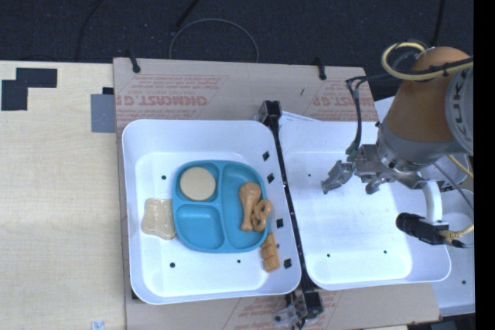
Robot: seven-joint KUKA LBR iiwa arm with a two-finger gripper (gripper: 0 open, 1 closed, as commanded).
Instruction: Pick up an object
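Nothing is picked yet. Your end effector (337, 180) hangs over the right bin (352, 259), near its far edge; can't tell its state. All objects sit in the left bin (147, 143): blue tray (209, 228), tan pieces. Whole grasp remains.

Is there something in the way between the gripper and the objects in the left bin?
Only the raised rims where the two bins meet. The gripper hangs over the right bin; the blue tray and the tan food pieces lie beyond that divider.
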